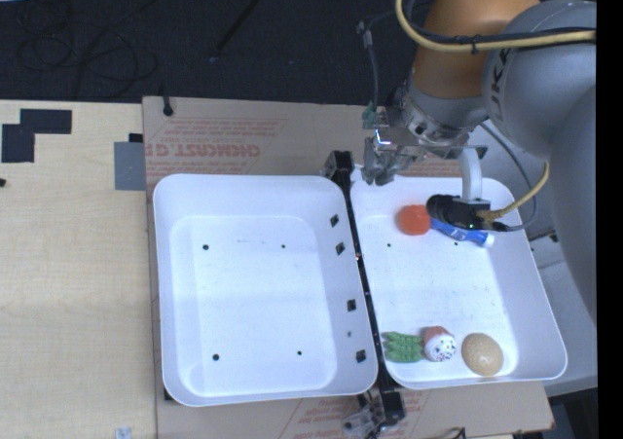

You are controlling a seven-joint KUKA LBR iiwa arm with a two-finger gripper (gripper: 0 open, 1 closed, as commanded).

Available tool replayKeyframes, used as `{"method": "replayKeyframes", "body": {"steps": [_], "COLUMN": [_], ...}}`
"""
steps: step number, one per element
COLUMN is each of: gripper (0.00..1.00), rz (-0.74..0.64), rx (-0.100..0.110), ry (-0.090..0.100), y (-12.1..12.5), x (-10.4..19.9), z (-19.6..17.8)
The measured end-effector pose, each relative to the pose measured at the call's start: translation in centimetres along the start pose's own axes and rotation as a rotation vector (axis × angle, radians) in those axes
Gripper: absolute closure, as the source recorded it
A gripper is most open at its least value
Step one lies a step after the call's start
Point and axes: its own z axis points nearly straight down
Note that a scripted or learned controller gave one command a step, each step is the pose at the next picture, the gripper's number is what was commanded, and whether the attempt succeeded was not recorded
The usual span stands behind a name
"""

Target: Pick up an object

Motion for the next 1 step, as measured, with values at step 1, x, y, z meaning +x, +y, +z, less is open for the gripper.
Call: {"method": "replayKeyframes", "body": {"steps": [1], "gripper": [1.0], "rz": [0.004], "rx": [0.011], "ry": [0.0], "y": [-2.69], "x": [1.73], "z": [-1.43]}}
